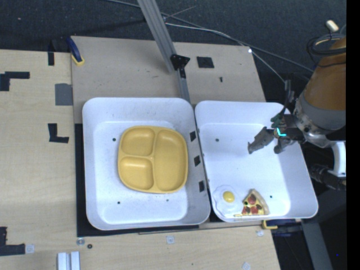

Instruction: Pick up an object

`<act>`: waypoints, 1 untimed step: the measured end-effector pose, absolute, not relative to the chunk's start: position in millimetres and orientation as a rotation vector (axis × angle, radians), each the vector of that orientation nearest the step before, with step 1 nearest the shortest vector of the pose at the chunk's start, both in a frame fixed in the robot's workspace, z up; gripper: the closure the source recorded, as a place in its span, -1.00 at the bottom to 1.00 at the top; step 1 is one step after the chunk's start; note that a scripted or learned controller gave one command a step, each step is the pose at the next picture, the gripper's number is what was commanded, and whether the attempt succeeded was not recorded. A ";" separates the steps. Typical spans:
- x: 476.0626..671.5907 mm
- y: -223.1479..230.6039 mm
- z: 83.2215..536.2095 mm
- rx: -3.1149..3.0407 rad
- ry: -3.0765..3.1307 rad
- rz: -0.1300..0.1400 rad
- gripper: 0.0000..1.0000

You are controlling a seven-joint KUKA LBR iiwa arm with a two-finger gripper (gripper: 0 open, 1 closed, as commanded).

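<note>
The dark two-fingered claw (271,143) hangs with its fingers spread and nothing between them over the right shallow white bin (242,117). The toy fried egg (227,197) and the toy pizza slice (255,203) lie at that bin's near edge, below and slightly left of the claw. The yellow divided plastic plate (152,159) sits in the left bin, well apart.

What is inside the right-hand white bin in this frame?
The right bin holds a toy fried egg and a toy pizza slice side by side near its front edge. The gripper hangs over its right part, covering a small patch of the floor there.
</note>
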State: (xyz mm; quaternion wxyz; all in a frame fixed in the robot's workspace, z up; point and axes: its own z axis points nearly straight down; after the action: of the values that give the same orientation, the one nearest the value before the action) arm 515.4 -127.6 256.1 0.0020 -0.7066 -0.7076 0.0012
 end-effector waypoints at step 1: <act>516.0 -127.7 257.0 -2.218 -2.222 0.002 -1.00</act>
State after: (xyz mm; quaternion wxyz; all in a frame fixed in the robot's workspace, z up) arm 516.0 -127.7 257.0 0.0010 -0.7065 -0.7077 0.0005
